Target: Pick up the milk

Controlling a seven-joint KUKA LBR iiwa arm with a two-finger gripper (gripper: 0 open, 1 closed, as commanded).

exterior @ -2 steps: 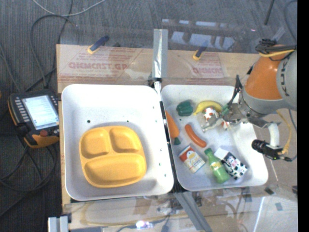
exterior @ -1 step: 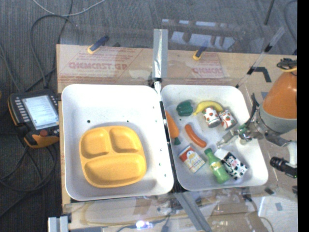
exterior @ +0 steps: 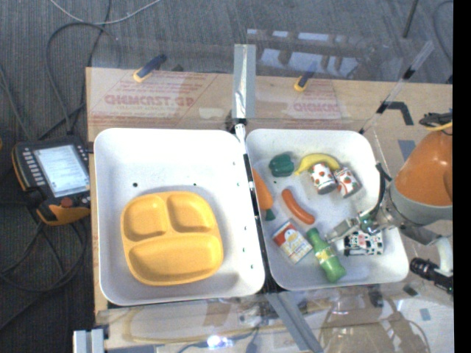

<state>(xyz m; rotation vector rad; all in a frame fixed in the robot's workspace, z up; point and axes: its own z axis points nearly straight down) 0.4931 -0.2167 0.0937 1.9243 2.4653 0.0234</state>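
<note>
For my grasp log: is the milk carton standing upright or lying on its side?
Lying on its side. The milk carton shows its black-and-white spotted face to the overhead camera, flat on the right bin's floor, beside the gripper.

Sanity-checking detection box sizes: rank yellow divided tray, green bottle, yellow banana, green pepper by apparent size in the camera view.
1. Yellow divided plastic tray, by far.
2. Green plastic bottle.
3. Yellow toy banana and dark green toy pepper: they look too alike to rank.

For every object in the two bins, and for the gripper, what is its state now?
milk carton: lying in right bin, at the gripper
gripper: low over right bin, grip unclear
green bottle: lying on its side
small carton: lying flat
two cans: tipped, side by side
yellow tray: right way up, left bin
</note>
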